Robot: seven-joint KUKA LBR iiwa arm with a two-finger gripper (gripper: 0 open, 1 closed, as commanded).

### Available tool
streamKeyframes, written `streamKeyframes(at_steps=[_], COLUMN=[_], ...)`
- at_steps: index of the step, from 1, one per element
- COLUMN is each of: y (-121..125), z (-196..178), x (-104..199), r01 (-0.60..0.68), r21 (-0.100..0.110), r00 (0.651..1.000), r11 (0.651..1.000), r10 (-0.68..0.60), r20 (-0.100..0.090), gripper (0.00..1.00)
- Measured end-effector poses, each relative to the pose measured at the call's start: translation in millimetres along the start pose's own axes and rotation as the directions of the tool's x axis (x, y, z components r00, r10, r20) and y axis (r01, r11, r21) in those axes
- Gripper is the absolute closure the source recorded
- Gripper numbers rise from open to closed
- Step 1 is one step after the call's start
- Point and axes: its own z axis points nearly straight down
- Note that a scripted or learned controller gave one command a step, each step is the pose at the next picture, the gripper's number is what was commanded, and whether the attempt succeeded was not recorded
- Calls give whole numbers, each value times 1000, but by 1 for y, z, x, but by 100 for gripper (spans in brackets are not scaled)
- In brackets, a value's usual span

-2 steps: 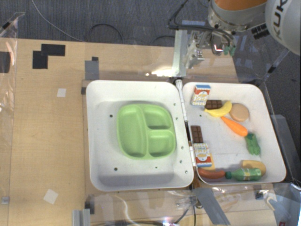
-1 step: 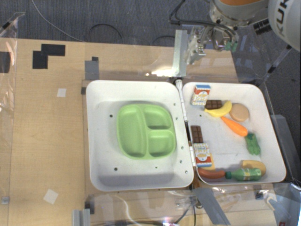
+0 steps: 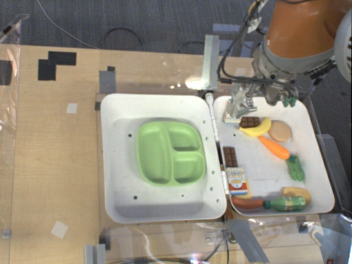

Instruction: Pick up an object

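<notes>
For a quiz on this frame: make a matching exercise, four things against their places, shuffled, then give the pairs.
Things:
1. tray
2. carrot
3. bottle
4. banana

Places:
A. right bin's near edge
B. left bin
C. right bin's far end, by the gripper
D. right bin's middle

Pairs: 1-B, 2-D, 3-A, 4-C

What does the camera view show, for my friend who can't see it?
A grey and orange robot arm reaches over the right white bin, which holds toy food: a banana, a carrot, chocolate bars and a green bottle. The left white bin holds a green divided tray.
</notes>
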Motion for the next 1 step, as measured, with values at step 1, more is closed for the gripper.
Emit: streamKeyframes(at_steps=[1], y=[2], z=[-14], x=[-3], r01=[3], r21=[0], r00=[1000], r11=[1000], r10=[-3], r20=[14], gripper=[100])
